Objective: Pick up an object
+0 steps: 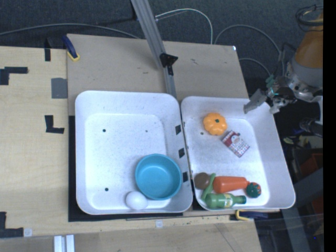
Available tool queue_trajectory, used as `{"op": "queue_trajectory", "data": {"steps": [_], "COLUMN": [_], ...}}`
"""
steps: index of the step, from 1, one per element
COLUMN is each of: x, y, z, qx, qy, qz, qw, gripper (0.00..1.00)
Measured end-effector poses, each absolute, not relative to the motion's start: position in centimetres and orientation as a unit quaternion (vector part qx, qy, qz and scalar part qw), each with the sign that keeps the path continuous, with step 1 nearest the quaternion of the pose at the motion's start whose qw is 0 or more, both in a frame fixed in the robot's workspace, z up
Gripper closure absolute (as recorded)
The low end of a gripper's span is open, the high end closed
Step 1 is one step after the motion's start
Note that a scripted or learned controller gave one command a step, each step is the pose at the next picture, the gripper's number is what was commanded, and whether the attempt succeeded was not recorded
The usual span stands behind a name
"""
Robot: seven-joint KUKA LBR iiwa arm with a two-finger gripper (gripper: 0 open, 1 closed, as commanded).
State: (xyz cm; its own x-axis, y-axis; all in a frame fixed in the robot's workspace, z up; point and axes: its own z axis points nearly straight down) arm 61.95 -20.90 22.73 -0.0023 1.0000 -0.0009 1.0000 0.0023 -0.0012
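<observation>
**Gripper at the rim, nothing picked yet**

Nearest the camera, at the bottom edge of the right bin (pixel 273 140), lies a tight cluster: a green bottle (pixel 224 199), a carrot (pixel 230 183), a brown piece (pixel 201 180) and a small red-and-green piece (pixel 253 189), all touching or nearly so. In the left bin (pixel 84 140), at about 5 o'clock, a blue bowl (pixel 157 176) sits with a white ball (pixel 136 199) touching its 7 o'clock side.

Up the right bin, at roughly 12 o'clock, an orange pumpkin (pixel 215 124) stands alone; just beside it at its 4 o'clock is a red-and-white packet (pixel 235 143), apart from it by a small gap.

The gripper (pixel 253 103) hangs over the right bin's 1 o'clock corner, at the pumpkin's 2 o'clock, with nothing between its fingers; whether they stand wide or narrow cannot be told at this size.

Any object will serve, and the pumpkin looks the best choice: near the gripper, free on most sides, rounded and tall enough to close on. A good approach would centre above it, come straight down, and set the fingers along the line that avoids the packet. The flat packet would probably slip from under the fingers. The cluster at 6 o'clock is the poorer bet, since crowding and the bin wall leave little room for the fingers.
</observation>
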Motion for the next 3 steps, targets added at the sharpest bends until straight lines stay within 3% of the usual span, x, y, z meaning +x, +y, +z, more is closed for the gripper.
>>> {"op": "queue_trajectory", "data": {"steps": [1,3], "x": [61.9,61.0], "y": [-20.9,-20.7], "z": [22.7,13.6], "qx": [-0.706,-0.706], "qy": [-0.708,-0.708], "qz": [0.0010,0.0019], "qw": [0.000,0.002], "gripper": [0.00,0.00]}}
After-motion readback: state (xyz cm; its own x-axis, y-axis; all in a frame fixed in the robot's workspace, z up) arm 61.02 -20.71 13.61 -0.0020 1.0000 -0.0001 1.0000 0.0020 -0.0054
